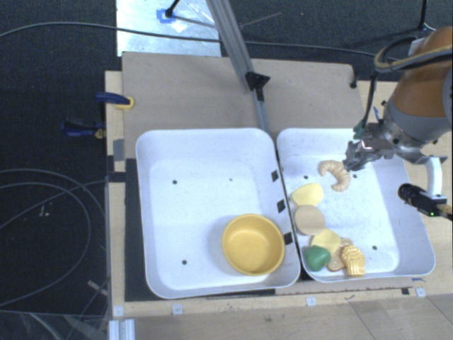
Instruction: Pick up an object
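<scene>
The bench [212, 91] is carrying 2 shallow white bins side by side across the middle of the frame.

The left bin [170, 161] is holding 1 yellow bowl [253, 244], sitting upright in the bin's lower right corner, close to the dividing wall.

The right bin [396, 225] is holding several small items along its left half. A tan croissant-shaped piece [335, 173] is lying in the upper centre of this bin. Just below and to the left, a pale yellow flat piece [307, 194] is resting above a beige round piece [309, 220]. In the lower left corner, a green piece [316, 258] is lying against another pale yellow piece [327, 241], with a ridged yellow-orange piece [352, 259] just to their right.

The arm [423, 94] is reaching in from the upper right of the frame. The gripper [356, 155] is hanging over the upper part of the right bin, just right of and above the croissant-shaped piece, very near its right end. Whether it is touching that piece cannot be told, and its state, released or clenched, cannot be told either. Nothing is visibly lodged in it.
</scene>
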Controlling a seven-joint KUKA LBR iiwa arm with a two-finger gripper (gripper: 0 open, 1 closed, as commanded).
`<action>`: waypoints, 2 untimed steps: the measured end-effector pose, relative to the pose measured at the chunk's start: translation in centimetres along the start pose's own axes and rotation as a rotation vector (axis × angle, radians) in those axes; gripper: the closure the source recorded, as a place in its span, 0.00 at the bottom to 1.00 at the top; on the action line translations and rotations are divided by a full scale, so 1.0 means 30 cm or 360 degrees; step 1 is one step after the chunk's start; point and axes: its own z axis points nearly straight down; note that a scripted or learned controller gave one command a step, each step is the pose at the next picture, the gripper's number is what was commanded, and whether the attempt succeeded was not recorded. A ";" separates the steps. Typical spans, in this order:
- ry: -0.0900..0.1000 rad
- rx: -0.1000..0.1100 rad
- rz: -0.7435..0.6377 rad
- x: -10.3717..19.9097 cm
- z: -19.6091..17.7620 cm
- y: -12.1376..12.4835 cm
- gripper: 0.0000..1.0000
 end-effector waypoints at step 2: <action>0.0001 -0.0003 -0.0002 0.353 0.008 0.155 1.00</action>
